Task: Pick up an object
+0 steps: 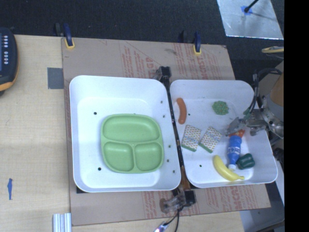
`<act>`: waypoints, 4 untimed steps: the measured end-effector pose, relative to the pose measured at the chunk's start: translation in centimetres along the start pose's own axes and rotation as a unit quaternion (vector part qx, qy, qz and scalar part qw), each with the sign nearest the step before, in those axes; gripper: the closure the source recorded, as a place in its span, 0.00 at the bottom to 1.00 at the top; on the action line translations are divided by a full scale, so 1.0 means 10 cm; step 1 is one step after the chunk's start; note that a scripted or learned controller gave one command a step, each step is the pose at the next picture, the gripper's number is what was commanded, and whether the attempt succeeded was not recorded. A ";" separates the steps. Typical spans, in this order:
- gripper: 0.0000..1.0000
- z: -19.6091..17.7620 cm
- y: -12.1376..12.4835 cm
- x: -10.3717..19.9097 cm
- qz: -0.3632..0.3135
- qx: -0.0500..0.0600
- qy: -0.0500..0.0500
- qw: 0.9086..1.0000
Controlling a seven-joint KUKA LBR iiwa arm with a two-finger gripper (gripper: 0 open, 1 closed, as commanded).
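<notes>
The pincer (pixel 240 126), state unclear, hangs above one bottle (pixel 234 150). Nearby lie two sponges (pixel 191 137), one banana (pixel 227 169), one sausage (pixel 182 110).

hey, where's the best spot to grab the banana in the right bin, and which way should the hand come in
Probably the banana's thick middle, coming straight down with the fingers set across its narrow width. It lies flat near the right bin's front wall, with a blue bottle and a dark green object close by its right side, so a low sideways approach looks crowded.

1 fixed camera looks down at a slant from above the bench (pixel 34 129), taking in both white bins (pixel 77 129) whole, from moderately far.
</notes>
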State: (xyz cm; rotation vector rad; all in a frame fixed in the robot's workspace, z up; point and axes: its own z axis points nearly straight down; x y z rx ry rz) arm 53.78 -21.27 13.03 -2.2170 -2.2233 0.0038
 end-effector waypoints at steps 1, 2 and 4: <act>0.00 0.35 0.15 0.17 -0.001 -0.001 -0.001 1.000; 1.00 0.23 0.17 0.15 -0.002 -0.004 -0.002 1.000; 1.00 -0.63 0.77 1.72 -0.001 -0.001 0.001 1.000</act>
